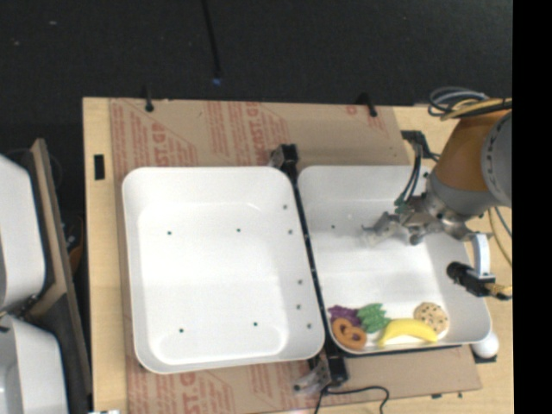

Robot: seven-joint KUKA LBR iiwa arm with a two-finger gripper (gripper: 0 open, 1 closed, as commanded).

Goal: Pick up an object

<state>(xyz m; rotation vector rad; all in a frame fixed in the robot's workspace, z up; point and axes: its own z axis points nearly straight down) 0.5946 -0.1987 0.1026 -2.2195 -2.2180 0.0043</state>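
4 toy foods lie at 6 o'clock in the right bin [345, 198].
Banana [405, 332] looks light, slick; grasp mid-curve. Gripper [390, 228] hovers well apart; its jaw state I cannot tell.

Two bins side by side on the counter [103, 231]: left bin [216, 266], right bin [379, 270]. Along right bin's near edge, left to right: grapes [343, 315], donut [349, 335], leafy piece [373, 316], banana [407, 331], cookie [430, 317]. Gripper [379, 227] over right bin's far half
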